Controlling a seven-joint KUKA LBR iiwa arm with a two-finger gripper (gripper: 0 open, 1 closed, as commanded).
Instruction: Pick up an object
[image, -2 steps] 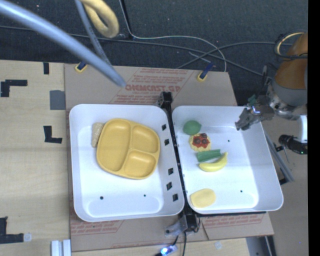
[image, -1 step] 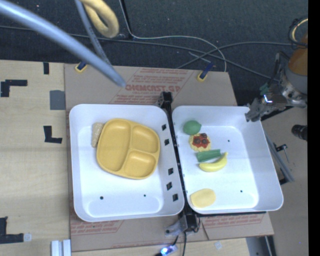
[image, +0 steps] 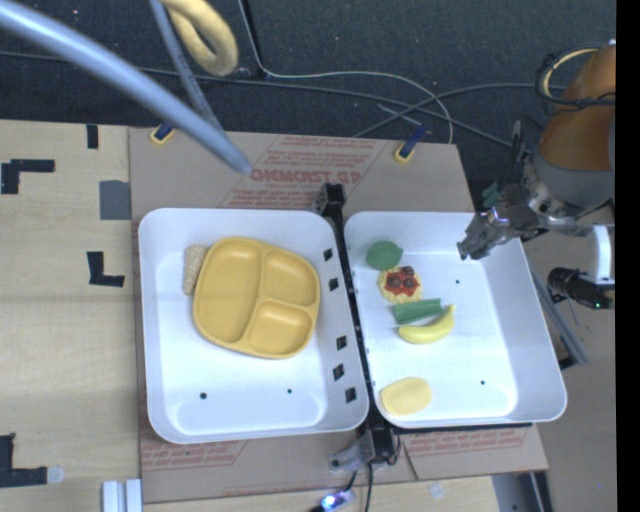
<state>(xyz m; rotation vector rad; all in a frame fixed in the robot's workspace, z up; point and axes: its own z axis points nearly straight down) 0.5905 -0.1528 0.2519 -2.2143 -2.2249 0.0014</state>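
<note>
The right bin (image: 500, 330) holds several toy foods: a green round piece (image: 383, 254), a small pastry with red berries (image: 399, 284), a green stick (image: 417, 310) lying on a yellow banana (image: 428, 329), and a pale yellow oval (image: 405, 396) near the front. My gripper (image: 478, 243) hangs over the bin's far right part, well to the right of the green piece and apart from every object. Nothing shows between its fingers.
The left bin (image: 170, 380) bears a yellow divided plate (image: 255, 297) with a tan piece (image: 193, 269) tucked at its left edge. A black divider (image: 345, 320) runs between the bins. Cables (image: 400, 100) cross the dark bench behind.
</note>
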